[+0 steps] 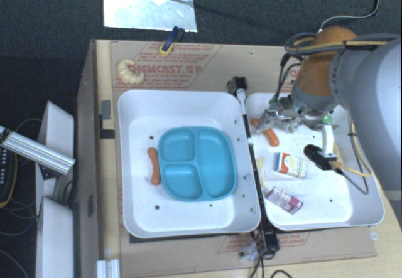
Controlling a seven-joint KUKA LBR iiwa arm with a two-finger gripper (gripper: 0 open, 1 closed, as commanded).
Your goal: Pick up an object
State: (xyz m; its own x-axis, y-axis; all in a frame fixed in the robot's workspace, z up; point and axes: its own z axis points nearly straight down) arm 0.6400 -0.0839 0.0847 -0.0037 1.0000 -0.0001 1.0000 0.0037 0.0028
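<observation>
Down low in the right bin [361, 211]: grey metal end effector [284, 117], finger state impossible to tell. Just beside it, touching or not unclear, a smooth orange sausage-shaped toy [271, 137]. Nearby, a small white carton [290, 165] with red print, unreadable, and a crinkled foil packet [284, 199]. Left bin [135, 145]: glossy blue three-compartment plate [196, 163], second sausage [154, 166] alongside. Red, partly legible lettering on the cardboard-covered table [207, 69].

Two shallow white plastic bins, left [135, 145] and right [352, 204], look smooth and faintly glossy. The blue sectioned plastic plate [196, 164] is satin-smooth. The brown cardboard-covered bench [207, 63] is matt and printed. The arm's grey casing [370, 82] shines softly.
</observation>
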